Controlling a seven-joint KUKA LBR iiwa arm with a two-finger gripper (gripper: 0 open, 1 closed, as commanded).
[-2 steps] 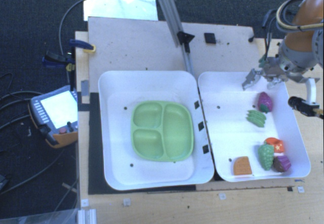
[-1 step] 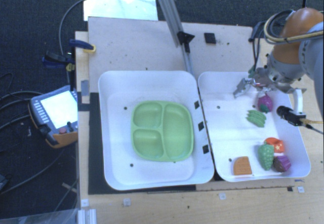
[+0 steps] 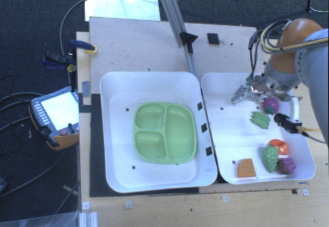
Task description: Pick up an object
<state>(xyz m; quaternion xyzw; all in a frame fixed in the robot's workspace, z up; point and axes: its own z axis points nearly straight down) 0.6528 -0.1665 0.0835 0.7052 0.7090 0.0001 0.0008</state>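
The arm enters from the right and is cut by the frame edge; its grey body and orange band (image 3: 300, 33) cover part of the right bin's (image 3: 226, 133) far corner. The gripper (image 3: 245, 93) hangs over that bin's upper area; 2 grey metal fingers (image 3: 239, 95) point left and look spread apart, with nothing between them, though they are small and slightly blurred.

Just right of the gripper, partly tucked under the wrist hardware, sits a small purple round toy (image 3: 270, 103); its shape is hard to make out. Beside it lies a green ridged piece (image 3: 260, 119), like a pod or leafy bundle. Near the bin's front right corner 4 plastic toy foods cluster: a red-orange rounded one (image 3: 278, 145), a green bumpy one (image 3: 270, 158), a dark purple one (image 3: 286, 166) touching it, and an orange wedge-like block (image 3: 246, 168) set a little apart to the left.

The left bin (image 3: 115, 118) holds a pale green tray (image 3: 165, 132) with 3 compartments, smooth and glossy.

Both bins are shallow white plastic with rounded corners; no legible writing anywhere.
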